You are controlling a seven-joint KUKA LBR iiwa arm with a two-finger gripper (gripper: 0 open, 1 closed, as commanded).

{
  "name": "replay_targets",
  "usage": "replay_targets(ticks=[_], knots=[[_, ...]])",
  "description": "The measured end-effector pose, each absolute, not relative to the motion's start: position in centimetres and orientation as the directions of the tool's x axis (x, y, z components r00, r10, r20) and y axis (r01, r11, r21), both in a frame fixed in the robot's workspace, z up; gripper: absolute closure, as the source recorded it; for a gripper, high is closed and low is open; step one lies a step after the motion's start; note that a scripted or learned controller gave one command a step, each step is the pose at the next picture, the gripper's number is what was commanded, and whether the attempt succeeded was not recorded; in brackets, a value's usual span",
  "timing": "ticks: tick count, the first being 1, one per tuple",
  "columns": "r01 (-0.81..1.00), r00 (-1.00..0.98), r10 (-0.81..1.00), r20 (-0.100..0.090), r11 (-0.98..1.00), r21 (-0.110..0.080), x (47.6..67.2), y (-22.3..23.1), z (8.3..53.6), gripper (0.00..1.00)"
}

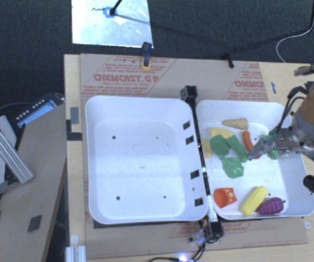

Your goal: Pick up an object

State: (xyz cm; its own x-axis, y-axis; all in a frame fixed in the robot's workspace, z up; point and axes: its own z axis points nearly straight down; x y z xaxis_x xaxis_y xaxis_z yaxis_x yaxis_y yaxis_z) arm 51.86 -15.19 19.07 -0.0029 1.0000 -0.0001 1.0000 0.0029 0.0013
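Yellow clamp (146, 63) beyond left bin (99, 162)

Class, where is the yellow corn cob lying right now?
The yellow corn cob lies near the front edge of the right bin, between the orange-red piece and the purple grapes.

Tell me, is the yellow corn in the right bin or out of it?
In. The yellow corn lies inside the right bin, beside the purple grapes.

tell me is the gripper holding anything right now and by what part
It cannot be told. The gripper is low in the right bin, right beside the orange carrot and green pieces, but nothing shows between its fingers.
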Motion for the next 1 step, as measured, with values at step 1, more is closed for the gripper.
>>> replay_targets(ticks=[1], knots=[[1.000,-0.001,1.000,0.003,0.001,-0.005,48.48,-12.36,7.96,0.00]])
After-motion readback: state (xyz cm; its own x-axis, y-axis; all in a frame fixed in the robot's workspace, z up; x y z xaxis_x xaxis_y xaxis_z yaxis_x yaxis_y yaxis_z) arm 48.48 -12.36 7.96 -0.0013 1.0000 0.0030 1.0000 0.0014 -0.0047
